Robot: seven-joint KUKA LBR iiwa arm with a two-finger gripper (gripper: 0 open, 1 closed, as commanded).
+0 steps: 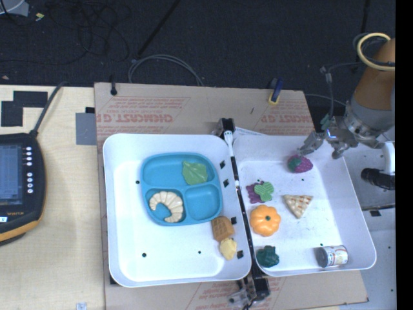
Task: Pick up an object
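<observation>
Broadly, two shallow white plastic bins sit side by side on a sheet of brown cardboard (193, 112). Within the left bin (122, 237) lies a blue plastic divided plate (200, 202) carrying a pale green leaf-shaped piece (195, 171) in its upper compartment and a cream croissant-shaped toy (168, 205) in its lower left one. Just off the plate's lower right corner lie a brown bread-like chunk (222, 227) and a smaller pale yellow lump (228, 248), touching or nearly so.

Over the upper right corner of the right bin (348, 192) reaches the grey arm with its orange band (374, 86). Its gripper (324, 144) has its two fingers spread apart with nothing between them; the left fingertip (304, 148) hangs just above a purple and green round toy (299, 164), and whether it touches is unclear.

Lower in that bin lie an orange toy pumpkin (265, 219), a tan waffle-patterned wedge (298, 205), a green and purple leafy toy (261, 190), a small silver can on its side (332, 256) and a dark green lump (268, 257).
</observation>
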